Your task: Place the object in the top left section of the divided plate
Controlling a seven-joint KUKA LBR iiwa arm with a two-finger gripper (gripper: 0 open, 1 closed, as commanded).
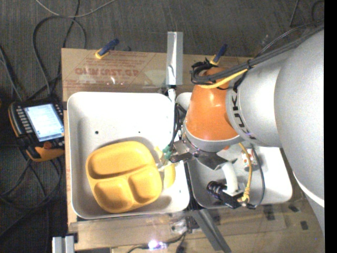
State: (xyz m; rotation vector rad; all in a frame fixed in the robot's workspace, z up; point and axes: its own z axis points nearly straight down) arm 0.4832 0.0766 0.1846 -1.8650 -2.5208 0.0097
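A yellow divided plate (124,176) lies tilted in the front part of the left white bin (100,109). Its one large section faces the back left and two small sections face the front. My gripper (167,158) hangs low at the plate's right edge, over the wall between the two bins. A pale yellow object (170,176) shows just below the gripper, between the plate's rim and the bin wall. Whether it is held cannot be made out. The orange wrist band (210,115) and grey arm hide much of the right bin (275,190).
A teach pendant (40,122) with a lit screen lies left of the bench. Two blue-and-yellow clamps (107,47) (219,52) hold a cardboard sheet (116,73) at the back. Cables hang from the wrist over the right bin.
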